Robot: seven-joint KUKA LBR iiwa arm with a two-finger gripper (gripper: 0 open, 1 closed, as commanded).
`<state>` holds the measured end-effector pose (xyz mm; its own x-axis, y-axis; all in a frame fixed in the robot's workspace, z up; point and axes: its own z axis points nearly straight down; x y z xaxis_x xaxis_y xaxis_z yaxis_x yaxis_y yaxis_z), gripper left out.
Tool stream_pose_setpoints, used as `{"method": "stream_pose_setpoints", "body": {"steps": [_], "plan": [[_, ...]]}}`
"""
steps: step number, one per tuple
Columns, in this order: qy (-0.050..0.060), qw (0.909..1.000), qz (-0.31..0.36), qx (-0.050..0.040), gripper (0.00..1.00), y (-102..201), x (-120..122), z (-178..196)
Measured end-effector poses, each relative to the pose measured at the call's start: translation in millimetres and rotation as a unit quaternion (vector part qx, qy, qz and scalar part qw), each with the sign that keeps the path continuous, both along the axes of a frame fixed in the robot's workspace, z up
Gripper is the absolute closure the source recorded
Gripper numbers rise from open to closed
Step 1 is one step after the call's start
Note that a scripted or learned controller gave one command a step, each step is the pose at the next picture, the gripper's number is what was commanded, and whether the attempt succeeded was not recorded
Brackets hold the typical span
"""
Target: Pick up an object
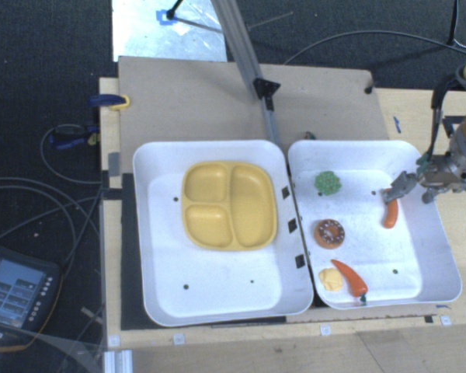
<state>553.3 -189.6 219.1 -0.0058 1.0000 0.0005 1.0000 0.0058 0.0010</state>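
1. Counter (pixel 326 92): bore two white bins side by side; a slanted metal pole (pixel 241 37) crossed above it, well clear of the work.
2. Left bin (pixel 163 286): held a yellow divided plate (pixel 229 206), not needed for this step.
3. Right bin (pixel 427 278): held every candidate object.
4. Gripper (pixel 400 186): hung at the bin's right side, directly over the top end of the orange sausage (pixel 390 213). I could not tell how it was set, nor whether it had hold of anything.
5. Sausage: nearest target, lying free; a straight drop across its narrow width looked best.
6. Red chilli (pixel 349 277), touching a yellow lump (pixel 332 280): crowded, a poorer choice.
7. Doughnut (pixel 329 233) and green broccoli (pixel 327 183): well apart, no obstruction.
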Motion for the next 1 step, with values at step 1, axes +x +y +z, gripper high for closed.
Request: {"method": "stream_pose_setpoints", "body": {"steps": [1], "plan": [[0.0,1.0,-0.001,0.0001,0.0,0.1,0.1,0.1]]}}
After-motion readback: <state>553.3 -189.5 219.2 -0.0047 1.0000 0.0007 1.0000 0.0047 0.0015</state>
